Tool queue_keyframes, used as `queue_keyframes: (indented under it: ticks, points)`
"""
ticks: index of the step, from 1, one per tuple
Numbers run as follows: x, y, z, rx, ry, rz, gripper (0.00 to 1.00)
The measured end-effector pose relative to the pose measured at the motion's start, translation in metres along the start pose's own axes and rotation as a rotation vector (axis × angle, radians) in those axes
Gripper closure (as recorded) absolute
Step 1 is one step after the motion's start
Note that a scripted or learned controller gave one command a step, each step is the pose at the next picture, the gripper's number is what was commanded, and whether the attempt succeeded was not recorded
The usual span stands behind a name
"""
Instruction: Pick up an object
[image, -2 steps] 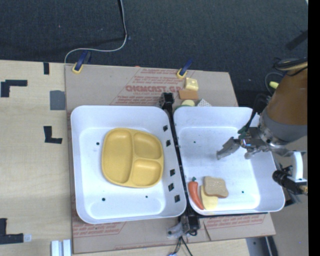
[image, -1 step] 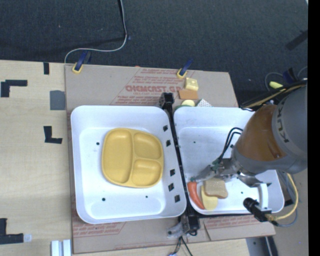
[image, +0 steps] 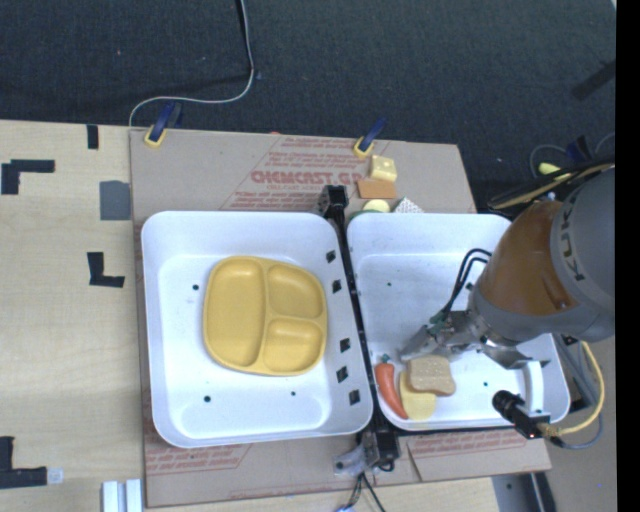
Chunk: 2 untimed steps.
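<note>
In the right bin (image: 420, 250), near its front left corner, lie an orange carrot-like piece (image: 388, 388), a tan slice of toy bread (image: 432, 375) and a pale yellow piece (image: 419, 405) partly under the bread. My gripper (image: 425, 340) reaches down from the right, just above and behind the bread, its tip close to the slice. The grey arm with its orange band (image: 525, 270) covers the right part of that bin. Nothing shows between the fingers.
The left bin (image: 170, 300) holds a yellow divided plate (image: 265, 315). Behind the bins on the cardboard lie a tan block (image: 378, 187), a yellow block (image: 383, 166) and a pale green piece (image: 374, 207). A black divider (image: 345, 300) runs between the bins.
</note>
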<state>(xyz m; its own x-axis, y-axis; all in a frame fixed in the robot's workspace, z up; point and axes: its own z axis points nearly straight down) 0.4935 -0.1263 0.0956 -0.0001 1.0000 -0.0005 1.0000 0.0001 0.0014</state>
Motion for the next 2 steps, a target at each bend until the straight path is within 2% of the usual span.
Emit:
queue_keyframes:
  ticks: [1,2]
  points:
    - [0.061,0.057,-0.094,-0.008,0.001,-0.009,1.0]
    - [0.111,0.056,-0.088,0.003,0.002,-0.006,1.0]
